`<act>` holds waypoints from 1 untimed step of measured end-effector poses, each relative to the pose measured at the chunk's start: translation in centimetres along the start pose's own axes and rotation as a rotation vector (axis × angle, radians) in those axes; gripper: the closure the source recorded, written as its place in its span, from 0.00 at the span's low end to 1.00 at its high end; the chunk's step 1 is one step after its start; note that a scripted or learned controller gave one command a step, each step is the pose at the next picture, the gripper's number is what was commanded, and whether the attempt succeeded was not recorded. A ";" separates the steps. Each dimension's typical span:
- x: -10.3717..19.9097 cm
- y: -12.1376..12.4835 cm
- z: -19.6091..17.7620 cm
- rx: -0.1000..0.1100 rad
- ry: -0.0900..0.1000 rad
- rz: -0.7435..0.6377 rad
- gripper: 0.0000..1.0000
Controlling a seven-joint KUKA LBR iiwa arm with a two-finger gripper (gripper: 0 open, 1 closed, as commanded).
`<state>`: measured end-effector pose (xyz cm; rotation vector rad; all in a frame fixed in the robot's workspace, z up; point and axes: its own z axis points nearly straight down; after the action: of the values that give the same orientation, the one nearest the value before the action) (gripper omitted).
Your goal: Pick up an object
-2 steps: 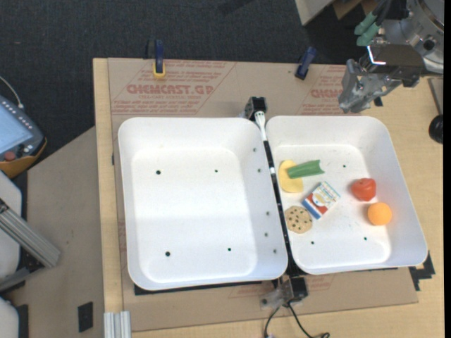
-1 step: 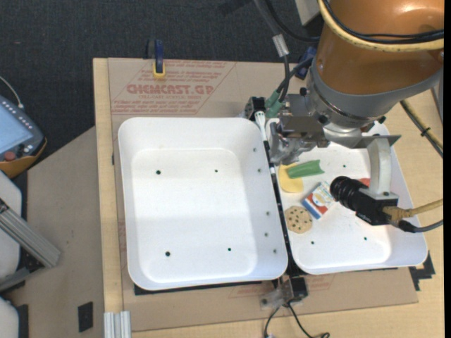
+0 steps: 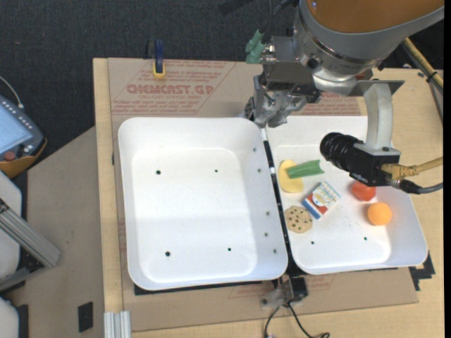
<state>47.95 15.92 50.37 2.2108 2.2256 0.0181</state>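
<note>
- Camera view, slanted look down on the counter [image 3: 176, 83], which is covered by a brown cardboard sheet with red lettering.
- Grey arm with orange band [image 3: 366, 5] enters from the upper right; its hand [image 3: 264, 118] sits over the far end of the seam between the two bins.
- Hand state: cannot tell. The fingertips are small and blurred against the bin rims, and no object can be made out between them.
- Shallow white plastic bin on the left [image 3: 190, 259] starts just beside the hand and spreads toward the near left of it; a few small dark dots mark its floor.
- Shallow white plastic bin on the right [image 3: 352, 259] lies to the near right of the hand and carries all the loose objects.
- Yellow rounded plastic piece [image 3: 289, 180] lies nearest the hand, on its near side, close to the seam.
- Green elongated plastic piece [image 3: 304, 167] rests across the yellow piece, touching it.
- Small flat carton, white with red and blue print [image 3: 322, 199], lies nearer the camera than the yellow piece.
- Round tan cookie with dark chips [image 3: 299, 220] lies just beside the carton, toward the seam.
- Orange ball [image 3: 379, 214] lies well apart from the hand, near the right bin's outer side.
- Red object [image 3: 363, 191] sits just beside the ball, partly hidden by a black cylindrical unit [image 3: 349, 155] on a grey bracket.
- Blue and yellow clamp [image 3: 159, 58] stands on the far counter edge, well left of the hand.
</note>
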 end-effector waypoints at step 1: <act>4.7 3.7 -3.3 0.005 -0.002 0.002 1.00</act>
<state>51.54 20.66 53.69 2.2142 2.2245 0.0105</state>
